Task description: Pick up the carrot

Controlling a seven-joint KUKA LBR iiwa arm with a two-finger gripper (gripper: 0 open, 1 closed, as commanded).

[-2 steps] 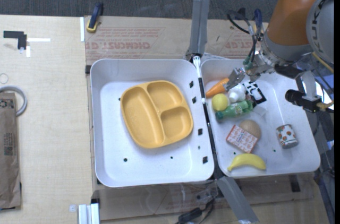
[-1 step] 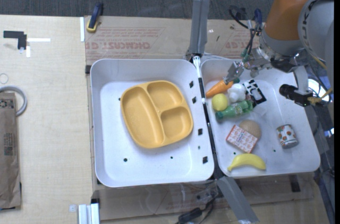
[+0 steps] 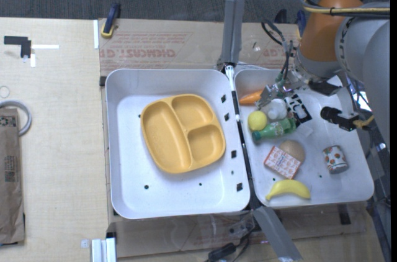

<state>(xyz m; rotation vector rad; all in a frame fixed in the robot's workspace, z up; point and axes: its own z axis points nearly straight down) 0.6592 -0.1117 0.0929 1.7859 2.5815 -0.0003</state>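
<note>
Carrot (image 3: 250,97) lies at the right bin's (image 3: 363,183) upper-left corner, against the divider. Hand (image 3: 273,93) sits just right of it, near the tip; finger state cannot be told. Lemon (image 3: 257,120) just below carrot.

Robotics lab: bench-mounted arm (image 3: 366,37), white bins (image 3: 118,149).

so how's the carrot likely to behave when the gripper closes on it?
The carrot looks stiff, so it probably won't flop. Its tapered, rounded shape may let it roll or squirt out of a pinch. It lies near the bin wall beside the lemon, under the gripper, so a nudge could jam it.
</note>
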